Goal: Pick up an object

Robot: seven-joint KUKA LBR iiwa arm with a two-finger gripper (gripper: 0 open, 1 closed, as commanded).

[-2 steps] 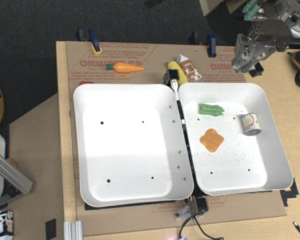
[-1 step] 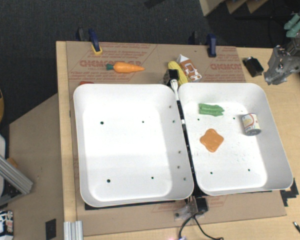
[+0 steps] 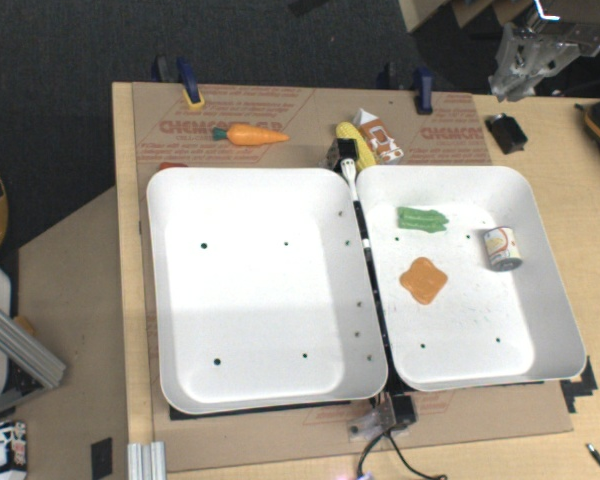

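Camera view: gripper [image 3: 523,65] up top right, well off the bins, open or closed can't tell. Best bet: drop straight onto orange piece [image 3: 423,280] mid right bin [image 3: 460,358], apart from can [image 3: 501,248].

A single fixed camera looks down at a slant from above the bench [image 3: 280,438], taking in both white bins: the left bin [image 3: 250,288] and the right bin [image 3: 480,338], side by side. The framing is wide enough to catch dark floor beyond the bench's far edge.
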